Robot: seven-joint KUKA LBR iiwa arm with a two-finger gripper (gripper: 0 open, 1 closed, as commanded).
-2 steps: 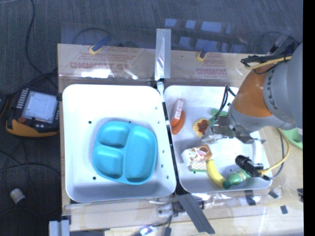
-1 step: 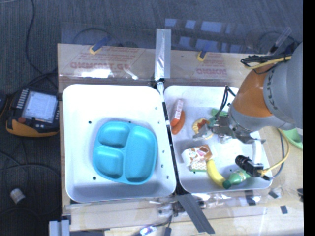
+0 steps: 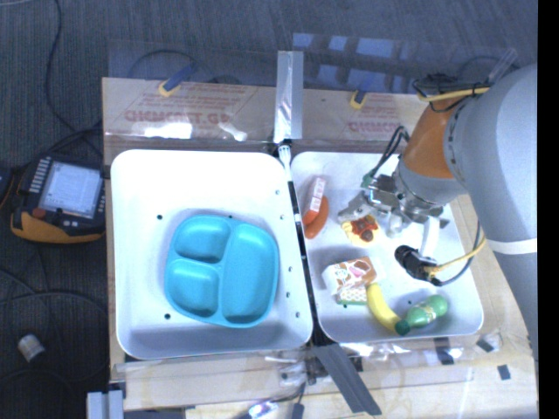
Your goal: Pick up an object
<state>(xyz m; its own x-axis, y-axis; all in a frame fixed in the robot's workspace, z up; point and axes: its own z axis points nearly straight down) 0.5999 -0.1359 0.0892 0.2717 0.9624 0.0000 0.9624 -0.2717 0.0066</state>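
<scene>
A blue divided plate (image 3: 221, 269) with three compartments lies in the left white bin (image 3: 140, 182), well apart from the right white bin (image 3: 454, 321). On the dark carpet to the left sits an orange-and-black handheld pendant (image 3: 59, 199) (its screen is lit), with black cables (image 3: 44, 7) trailing across the floor nearby. Brown cardboard (image 3: 201, 107) lines the bench behind both bins.

Right bin (image 3: 463, 308) was crowded: the arm (image 3: 454, 160) came in from 2 o'clock and blocked the upper centre. An orange packet (image 3: 314, 208) lay along the 9 o'clock wall, a small carton (image 3: 350, 279) sat mid-floor, with a banana (image 3: 381, 307) and a green item (image 3: 424, 314) packed at 6 o'clock. The left bin (image 3: 140, 190) had open floor all round the blue divided tray (image 3: 223, 267).
</scene>
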